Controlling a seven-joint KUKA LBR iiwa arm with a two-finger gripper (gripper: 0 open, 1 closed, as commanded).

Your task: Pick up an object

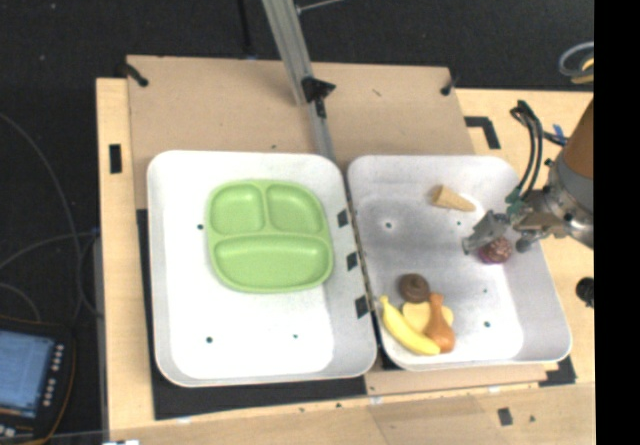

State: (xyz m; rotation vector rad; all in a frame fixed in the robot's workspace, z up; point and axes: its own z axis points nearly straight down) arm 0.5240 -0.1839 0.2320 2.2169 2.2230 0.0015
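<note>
My gripper (pixel 500 235) reaches in from the right and hangs over the right side of the right bin (pixel 520 333). A small dark purple object (pixel 496 252) sits directly under its tip, partly covered by it. Whether it is gripped or just lying on the bin floor I cannot tell. A tan wedge (pixel 453 199) lies to the upper left of the gripper. Near the bin's front left corner are a brown round piece (pixel 413 287), a yellow banana (pixel 403 327) and an orange piece (pixel 439 323), huddled together.
The left bin (pixel 180 333) holds a green divided plate (pixel 270 236). A slanted metal pole (pixel 285 23) rises behind the bins. Black cables (pixel 530 143) hang near the arm at the right.
</note>
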